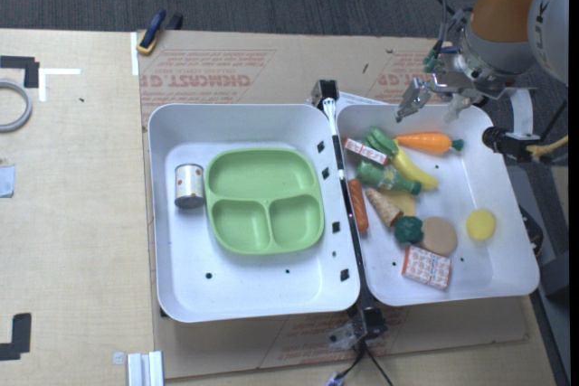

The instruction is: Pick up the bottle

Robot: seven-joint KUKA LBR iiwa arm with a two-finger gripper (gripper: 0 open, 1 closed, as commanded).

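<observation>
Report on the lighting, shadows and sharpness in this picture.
Camera view: even overhead light, soft shadows inside the left bin; the green tray and can look fairly sharp; the pincer is slightly blurred; the small toys around the bottle are soft.

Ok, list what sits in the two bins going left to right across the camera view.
Small can → green divided plate → bottle → carrot → yellow lemon. The other toy foods in the right bin overlap too much to order.
</observation>
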